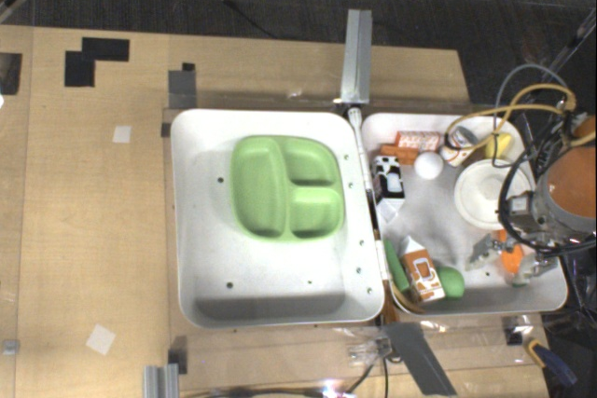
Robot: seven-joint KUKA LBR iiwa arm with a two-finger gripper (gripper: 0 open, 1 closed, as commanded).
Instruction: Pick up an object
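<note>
From my screen, nothing looks picked up yet. The grey arm's two-finger gripper [508, 254] sits low over the right shallow white bin [560, 298], near a small orange object [512, 262], and I cannot tell how its fingers stand. The green divided plastic tray [285, 187] lies alone in the left white bin [201, 294]; the lift itself remains

My wooden bench [84, 228] carries two white bins side by side, the left bin [201, 294] and the right bin [550, 294].
</note>
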